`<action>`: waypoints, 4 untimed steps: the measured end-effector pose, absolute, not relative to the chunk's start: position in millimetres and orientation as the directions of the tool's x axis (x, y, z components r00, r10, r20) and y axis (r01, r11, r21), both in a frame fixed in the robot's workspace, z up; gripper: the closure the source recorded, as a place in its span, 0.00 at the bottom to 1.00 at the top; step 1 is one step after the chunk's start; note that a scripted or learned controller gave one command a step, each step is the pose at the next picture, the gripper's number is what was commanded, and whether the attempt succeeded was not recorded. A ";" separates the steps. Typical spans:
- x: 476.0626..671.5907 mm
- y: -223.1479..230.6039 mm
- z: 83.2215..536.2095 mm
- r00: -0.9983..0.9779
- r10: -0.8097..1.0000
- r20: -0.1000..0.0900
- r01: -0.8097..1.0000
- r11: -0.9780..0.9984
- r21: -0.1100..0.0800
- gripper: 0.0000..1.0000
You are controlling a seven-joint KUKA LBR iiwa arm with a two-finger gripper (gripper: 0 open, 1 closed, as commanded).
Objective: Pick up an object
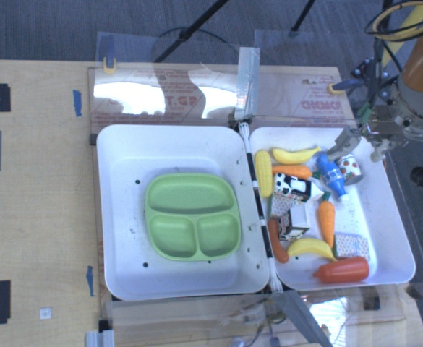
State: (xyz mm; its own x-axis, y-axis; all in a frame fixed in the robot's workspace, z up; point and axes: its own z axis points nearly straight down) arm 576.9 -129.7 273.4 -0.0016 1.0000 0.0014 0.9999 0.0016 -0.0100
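The right-hand bin (395, 215) holds a crowded pile of toy food: a blue bottle (332, 175) near its far end, touching a white ball with red spots (350, 167), a banana (295, 154) at the far edge, a corn cob (263, 173) along the inner wall, a black-and-white cow-patterned block (292, 187), a carrot (327, 221), a second banana (309, 248) and a red pepper-like piece (343, 269) at the near end. The tool (341, 144) hangs just above the blue bottle; whether it is open or closed cannot be told. The left-hand bin (117, 194) carries a green divided plate (193, 216). Both bins rest on the bench (37, 194).
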 end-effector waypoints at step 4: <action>521.6 -143.7 93.0 -0.614 0.789 0.001 0.789 0.614 0.000 1.00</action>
